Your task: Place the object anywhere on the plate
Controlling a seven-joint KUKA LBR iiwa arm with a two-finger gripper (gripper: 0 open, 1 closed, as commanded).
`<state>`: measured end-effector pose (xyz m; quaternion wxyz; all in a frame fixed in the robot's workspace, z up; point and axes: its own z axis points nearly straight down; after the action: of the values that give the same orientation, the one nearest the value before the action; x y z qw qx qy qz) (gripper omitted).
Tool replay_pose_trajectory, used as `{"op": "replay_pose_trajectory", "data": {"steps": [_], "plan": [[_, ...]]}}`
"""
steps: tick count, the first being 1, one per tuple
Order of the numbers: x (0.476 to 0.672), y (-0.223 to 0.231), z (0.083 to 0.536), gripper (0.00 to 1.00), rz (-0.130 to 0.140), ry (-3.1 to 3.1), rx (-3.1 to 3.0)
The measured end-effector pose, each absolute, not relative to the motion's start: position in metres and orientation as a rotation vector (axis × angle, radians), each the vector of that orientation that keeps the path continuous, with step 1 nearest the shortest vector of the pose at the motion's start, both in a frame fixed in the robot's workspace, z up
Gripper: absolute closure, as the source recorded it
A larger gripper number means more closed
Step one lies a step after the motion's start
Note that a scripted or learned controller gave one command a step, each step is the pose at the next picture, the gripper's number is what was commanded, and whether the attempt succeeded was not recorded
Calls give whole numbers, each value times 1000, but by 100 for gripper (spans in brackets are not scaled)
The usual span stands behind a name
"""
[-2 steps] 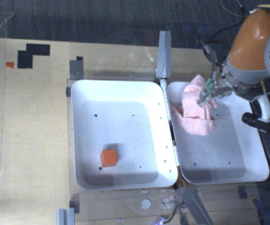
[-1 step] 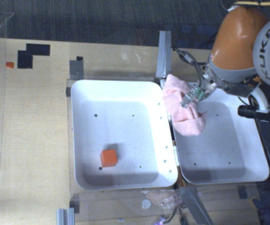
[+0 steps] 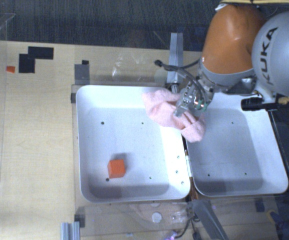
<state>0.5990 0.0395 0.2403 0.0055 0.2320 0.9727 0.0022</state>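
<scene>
My two-finger gripper [image 3: 188, 103] sits at the seam between the 2 shallow white bins, pinching a crumpled pink cloth [image 3: 170, 113] that drapes from my fingers. The cloth spreads over the upper right corner of the left white bin [image 3: 91, 149] and hangs down across the rims into the edge of the right white bin [image 3: 244, 159]. A small orange block [image 3: 116, 168] lies on the left bin's floor near its lower left, well apart from the cloth. My grey arm with its orange band [image 3: 232, 31] looms above the right bin.
</scene>
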Motion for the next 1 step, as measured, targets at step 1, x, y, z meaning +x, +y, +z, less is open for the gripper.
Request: {"op": "replay_pose_trajectory", "data": {"steps": [1], "plan": [[593, 94, 229, 100, 6, 3129, 107]]}}
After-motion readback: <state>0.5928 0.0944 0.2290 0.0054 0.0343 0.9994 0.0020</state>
